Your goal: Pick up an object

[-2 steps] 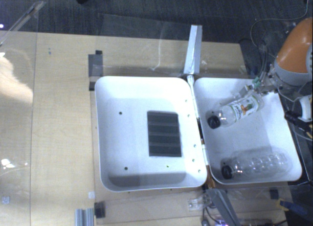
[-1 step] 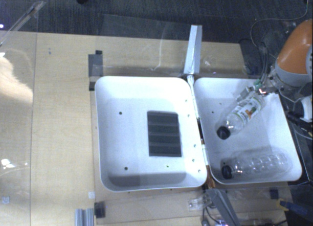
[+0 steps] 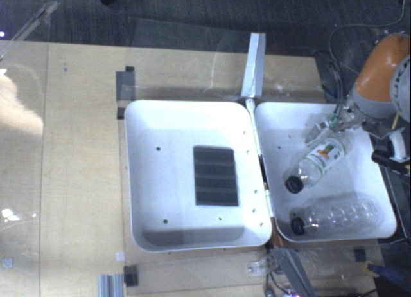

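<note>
Over in the right-hand bin (image 3: 270,117), the arm (image 3: 379,77) is reaching in from the side, its orange band catching the light above the wrist. The gripper (image 3: 338,122) is sitting low at the far upper corner of that bin, right at the base end of a clear plastic bottle (image 3: 321,157) with a printed label and a dark cap. That bottle is lying on its side at a slant, cap pointing down toward the middle of the bin. Metal parts of the tool are touching or nearly touching the bottle's base, but glare and clutter are blurring things there, so I cannot tell how far apart the tool is set, or whether it has hold of anything.

A second bottle (image 3: 334,215), clear and ribbed with a dark cap, is lying along the near wall of the same bin, well apart from the tool. The left bin (image 3: 148,161) is holding only a flat dark ribbed tray (image 3: 216,175) near its middle.

To my eye the arm is working the approach or the grasp on the labelled bottle; nothing is looking lifted yet. Next, I'd judge, it needs a firm close across the bottle's body and a straight rise. A round, slick bottle taken near its end could easily roll or swing out.
</note>
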